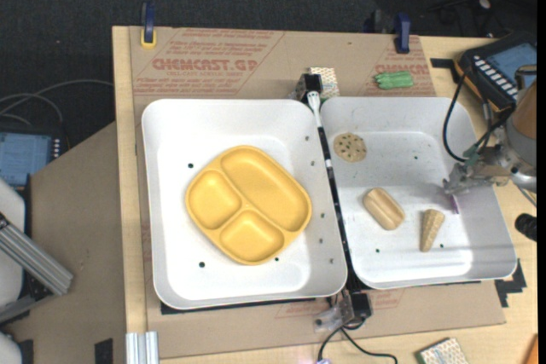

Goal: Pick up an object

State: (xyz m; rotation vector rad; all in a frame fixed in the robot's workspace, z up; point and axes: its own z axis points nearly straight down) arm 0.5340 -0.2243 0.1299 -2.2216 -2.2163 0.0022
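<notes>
Camera view: a tan ice-cream cone [432, 228] lies tip-down in the right bin [486, 256], just left of and below the gripper [454, 189]; whether its jaws are spread, I cannot tell.

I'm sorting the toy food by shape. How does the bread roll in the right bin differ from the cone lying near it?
The bread roll is a rounded, stubby oblong; the cone tapers to a point. The roll lies at a slant towards the bin's middle, while the cone lies closer to the gripper, wide end up in the view. The roll looks thicker than the cone. Both are tan and lie flat in the right bin.
</notes>
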